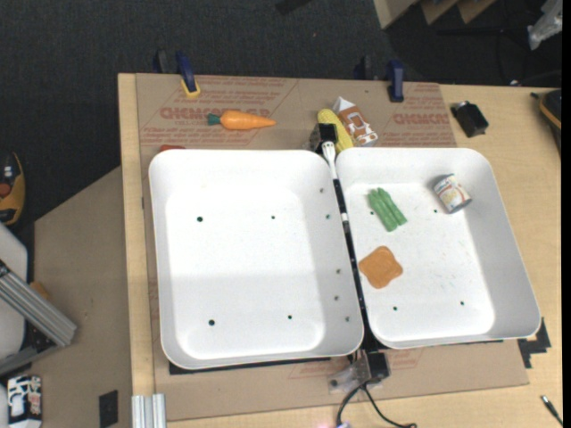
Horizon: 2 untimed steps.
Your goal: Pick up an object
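A green pod (387,209), an orange slab (381,267) and a small can (451,193) are lying in the right bin (500,319), awaiting a pick. The flat slab is risking a slipped grasp, the can a roll. The gripper's state: cannot tell.

High slanted view (both bins (259,163))

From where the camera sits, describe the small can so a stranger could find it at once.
Look at the right-hand white bin, the one holding three things. Go to its far right corner: the small can lies there on its side, apart from the rest. It is silvery with a pale printed label, unlike the green bean pods mid-bin or the flat orange-brown piece near the dividing edge.
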Available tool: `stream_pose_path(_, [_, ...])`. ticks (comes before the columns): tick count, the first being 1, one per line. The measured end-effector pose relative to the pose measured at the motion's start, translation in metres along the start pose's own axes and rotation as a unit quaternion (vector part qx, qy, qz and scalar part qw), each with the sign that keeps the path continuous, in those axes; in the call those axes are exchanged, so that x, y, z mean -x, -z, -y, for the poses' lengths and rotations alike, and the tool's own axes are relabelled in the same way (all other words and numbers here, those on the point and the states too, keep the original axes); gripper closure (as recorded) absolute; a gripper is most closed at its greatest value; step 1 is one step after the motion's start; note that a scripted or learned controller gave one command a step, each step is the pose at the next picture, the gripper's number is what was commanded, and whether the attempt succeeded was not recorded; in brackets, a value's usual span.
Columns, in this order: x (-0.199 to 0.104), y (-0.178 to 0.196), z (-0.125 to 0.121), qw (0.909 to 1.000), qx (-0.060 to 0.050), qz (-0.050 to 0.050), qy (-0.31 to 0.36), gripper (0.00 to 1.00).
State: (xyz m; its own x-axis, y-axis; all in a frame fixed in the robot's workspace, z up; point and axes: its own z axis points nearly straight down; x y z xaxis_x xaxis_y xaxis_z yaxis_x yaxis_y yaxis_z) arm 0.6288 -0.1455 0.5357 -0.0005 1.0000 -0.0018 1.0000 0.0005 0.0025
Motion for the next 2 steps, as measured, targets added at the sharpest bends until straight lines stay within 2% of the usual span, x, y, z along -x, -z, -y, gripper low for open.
stream_pose_path(1, [-0.131,-0.101,0.006,1.0000,-0.006,-0.004,0.006,0.00])
stream_pose_path(2, [-0.232,-0.243,-0.031,0.9999,-0.009,-0.002,0.005,0.00])
